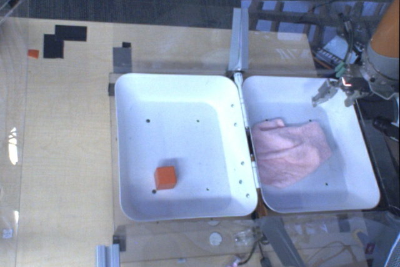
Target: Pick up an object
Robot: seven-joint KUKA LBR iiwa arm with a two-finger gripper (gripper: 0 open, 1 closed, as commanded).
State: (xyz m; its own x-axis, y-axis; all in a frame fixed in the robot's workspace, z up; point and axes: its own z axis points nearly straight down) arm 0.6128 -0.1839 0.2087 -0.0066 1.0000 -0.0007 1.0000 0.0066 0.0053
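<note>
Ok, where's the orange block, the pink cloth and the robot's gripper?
orange block (165,177), camera view, its top face.
pink cloth (291,152), camera view, middle of its folds.
gripper (334,93), camera view, between its fingertips.

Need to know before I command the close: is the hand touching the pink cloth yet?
Apart. The camera view shows the hand near the right bin's back right corner, with bare white bin floor between it and the pink cloth.
</note>
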